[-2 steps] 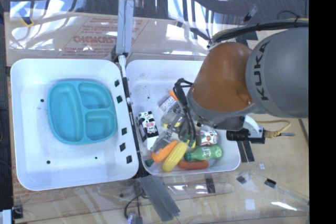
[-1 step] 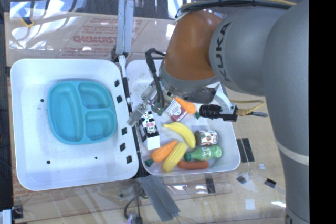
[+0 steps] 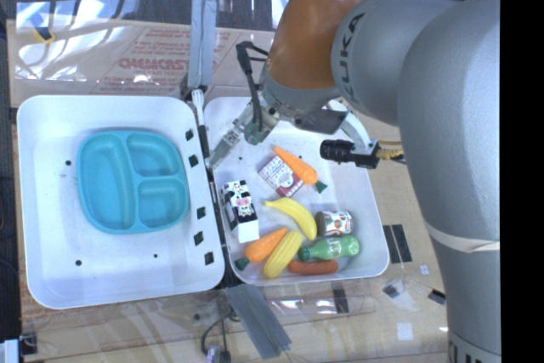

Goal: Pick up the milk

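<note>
You were at the approach step: the milk (image 3: 240, 211), a small carton with a black-and-white cow print, lay in the right bin (image 3: 367, 198) hard against its left wall, just beside the divider between the two bins, and nothing had hold of it. The gripper (image 3: 228, 142) hung above the upper-left part of that bin, up-view of the carton and apart from it, angled down toward the left wall; its fingers looked slim and close together with nothing between them, though the slant of the view and the bulk of the arm made it hard for you to be sure how far apart they stood. The carton had neighbours to mind: a banana (image 3: 293, 215) just to its right, an orange carrot (image 3: 265, 244) near its lower end, and a red-and-white carton (image 3: 279, 172) up and to the right. The left bin (image 3: 42, 200) held a blue divided tray (image 3: 133, 180), of no concern here. Your next move, as I judged it, called for shifting the gripper down-view until it sat over the milk, spreading the fingers across the carton's narrow width, and descending without catching the bin wall or nudging the banana.
</note>
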Action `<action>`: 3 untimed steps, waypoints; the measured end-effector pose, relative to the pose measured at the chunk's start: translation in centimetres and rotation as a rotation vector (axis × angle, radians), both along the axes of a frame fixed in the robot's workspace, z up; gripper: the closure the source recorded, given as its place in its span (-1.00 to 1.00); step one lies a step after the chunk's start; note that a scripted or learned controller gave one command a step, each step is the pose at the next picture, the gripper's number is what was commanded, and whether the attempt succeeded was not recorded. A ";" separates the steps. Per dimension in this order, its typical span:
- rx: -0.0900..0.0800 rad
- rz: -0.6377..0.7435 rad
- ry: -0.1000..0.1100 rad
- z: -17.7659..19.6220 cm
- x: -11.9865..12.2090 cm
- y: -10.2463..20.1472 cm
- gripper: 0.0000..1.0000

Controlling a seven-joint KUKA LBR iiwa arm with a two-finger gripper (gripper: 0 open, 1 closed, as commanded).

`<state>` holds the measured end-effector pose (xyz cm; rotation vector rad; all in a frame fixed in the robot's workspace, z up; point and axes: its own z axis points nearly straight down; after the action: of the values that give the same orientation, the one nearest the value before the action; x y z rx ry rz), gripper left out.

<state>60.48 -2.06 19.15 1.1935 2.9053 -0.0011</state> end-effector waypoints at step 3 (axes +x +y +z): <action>0.005 -0.393 -0.017 -8.7 0.8 -8.3 -1.00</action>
<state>61.23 -10.36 10.46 1.7298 2.6047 0.0158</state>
